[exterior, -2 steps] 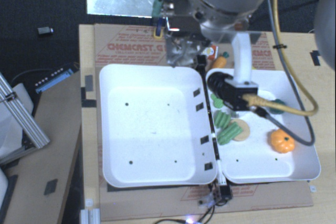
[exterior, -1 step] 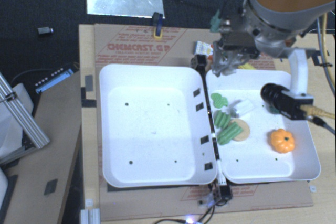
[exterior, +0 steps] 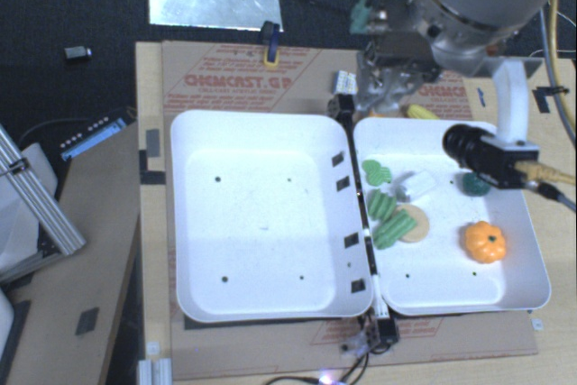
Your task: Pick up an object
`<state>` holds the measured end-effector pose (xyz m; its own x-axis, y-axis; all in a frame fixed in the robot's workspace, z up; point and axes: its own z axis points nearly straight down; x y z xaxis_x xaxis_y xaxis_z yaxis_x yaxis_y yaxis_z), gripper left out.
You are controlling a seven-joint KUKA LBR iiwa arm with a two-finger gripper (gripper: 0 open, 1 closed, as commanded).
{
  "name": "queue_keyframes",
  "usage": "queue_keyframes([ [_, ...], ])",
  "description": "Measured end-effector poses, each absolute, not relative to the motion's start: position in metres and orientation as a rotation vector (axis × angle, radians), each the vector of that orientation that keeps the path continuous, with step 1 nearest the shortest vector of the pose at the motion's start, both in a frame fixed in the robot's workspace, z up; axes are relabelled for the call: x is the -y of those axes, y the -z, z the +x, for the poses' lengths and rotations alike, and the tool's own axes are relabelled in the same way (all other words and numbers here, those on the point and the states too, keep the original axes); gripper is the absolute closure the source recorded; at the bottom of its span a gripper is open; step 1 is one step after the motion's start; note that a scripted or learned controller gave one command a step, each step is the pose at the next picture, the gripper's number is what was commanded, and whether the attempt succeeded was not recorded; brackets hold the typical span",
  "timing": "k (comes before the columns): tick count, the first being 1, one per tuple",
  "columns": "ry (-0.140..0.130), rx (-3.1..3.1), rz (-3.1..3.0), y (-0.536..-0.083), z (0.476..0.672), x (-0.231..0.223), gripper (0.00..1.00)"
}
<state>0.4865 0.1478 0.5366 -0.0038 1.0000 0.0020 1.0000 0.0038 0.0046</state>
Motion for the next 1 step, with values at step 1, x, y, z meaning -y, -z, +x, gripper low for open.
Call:
queue_keyframes([
  [1,-0.004,-2.228,2.215,-0.5349,0.4862,-0.1776,1.0],
])
